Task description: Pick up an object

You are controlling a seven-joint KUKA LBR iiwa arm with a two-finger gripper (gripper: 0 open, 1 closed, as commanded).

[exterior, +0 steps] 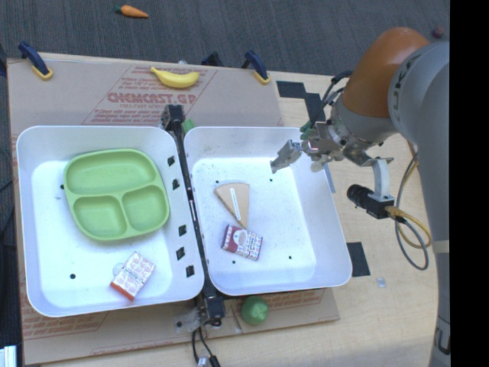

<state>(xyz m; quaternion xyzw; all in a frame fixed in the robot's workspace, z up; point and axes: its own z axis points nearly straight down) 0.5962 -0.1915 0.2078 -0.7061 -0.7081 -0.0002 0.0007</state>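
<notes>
Arm: the grey KUKA arm [397,90] with its orange band reaches in from the right of the frame, its wrist over the upper right rim of the right bin [325,235].
Gripper: the gripper [286,157] hangs over the upper right part of the right bin; whether it is open or closed cannot be told, and nothing is seen in it.
Right bin contents: a tan wedge [233,199] lies near the middle, with a small red and white carton [242,242] just below it.
Left bin: the left bin [30,228] holds a green divided plate [114,193] in its upper half and a red and white packet [132,274] near its lower edge.
Outside the bins: a toy banana [175,76] lies on the cardboard above the bins, a green ball [255,310] sits below the right bin, and a small carrot [134,11] lies on the floor at upper left.
</notes>
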